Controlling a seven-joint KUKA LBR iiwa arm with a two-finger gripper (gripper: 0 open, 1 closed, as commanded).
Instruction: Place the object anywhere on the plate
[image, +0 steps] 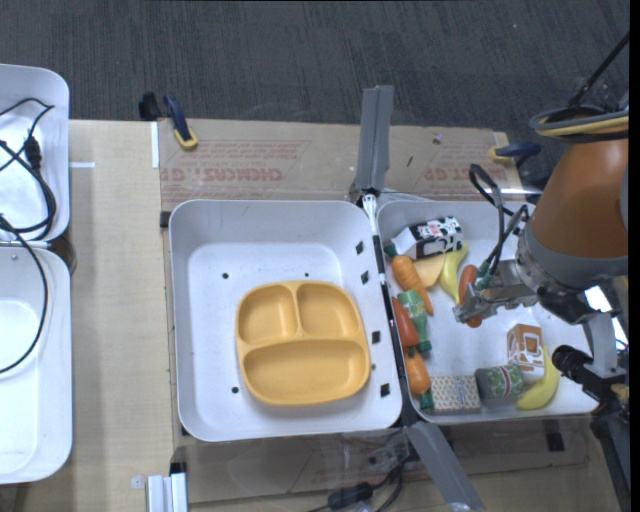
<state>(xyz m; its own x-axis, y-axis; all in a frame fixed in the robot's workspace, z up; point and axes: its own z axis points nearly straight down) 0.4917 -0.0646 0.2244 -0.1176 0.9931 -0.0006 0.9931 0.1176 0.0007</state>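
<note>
An orange-yellow divided plate (302, 342) with three compartments lies in the left bin (200, 300). The right bin (470, 345) holds several toy foods. My gripper (473, 308) hangs low over the middle of the right bin, right beside a red-orange piece (467, 282) and a yellow banana (452, 268). A small reddish bit shows just under the gripper's tip, but I cannot make out whether it is held. The grey arm with its orange band (590, 200) covers the bin's right side.
Around the gripper lie a black-and-white carton (432, 236), a carrot (410, 275), a red and green vegetable (405, 322), an orange piece (417, 375), a cracker box (455, 393), a green can (500, 382), an orange-white carton (525, 345) and a second banana (540, 392).
</note>
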